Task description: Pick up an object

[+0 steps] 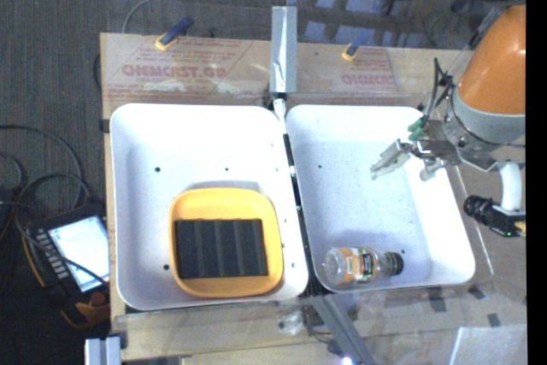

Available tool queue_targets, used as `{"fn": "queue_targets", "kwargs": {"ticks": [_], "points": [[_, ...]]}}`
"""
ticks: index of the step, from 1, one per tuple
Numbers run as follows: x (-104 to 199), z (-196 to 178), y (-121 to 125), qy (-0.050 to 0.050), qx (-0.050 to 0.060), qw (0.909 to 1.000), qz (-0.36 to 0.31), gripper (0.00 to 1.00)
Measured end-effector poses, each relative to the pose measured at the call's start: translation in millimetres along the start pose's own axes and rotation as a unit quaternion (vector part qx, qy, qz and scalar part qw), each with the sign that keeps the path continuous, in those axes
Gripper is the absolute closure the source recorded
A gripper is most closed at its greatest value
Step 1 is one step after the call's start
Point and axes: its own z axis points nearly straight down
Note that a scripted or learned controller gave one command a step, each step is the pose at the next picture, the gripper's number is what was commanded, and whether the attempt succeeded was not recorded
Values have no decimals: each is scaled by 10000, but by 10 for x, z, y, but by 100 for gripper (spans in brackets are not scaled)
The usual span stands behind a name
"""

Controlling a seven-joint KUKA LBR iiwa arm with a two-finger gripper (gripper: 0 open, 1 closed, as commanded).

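Hovered over the right bin (pixel 444 184), gripper (pixel 402 160) with fingers spread, nothing between them. Bottle (pixel 361 264) down by the near wall, lying flat, cap toward the arm's side, well apart from the jaws. Yellow tray (pixel 227 242) in the left bin (pixel 137 150).

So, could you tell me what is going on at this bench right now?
A grey robot arm reaches in over the right bin, its gripper with open fingers and nothing between them. A small bottle lies on its side at that bin's near edge, untouched. A yellow tray-like object sits in the left bin.
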Motion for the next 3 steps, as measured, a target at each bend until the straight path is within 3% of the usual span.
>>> {"fn": "queue_targets", "kwargs": {"ticks": [1,2,3], "points": [[92,-597,-405,-9,-11,9939,1102,0],[-127,-719,-413,-10,-5,9826,1857,0],[-160,-732,-415,-10,-3,9578,2874,0]]}}
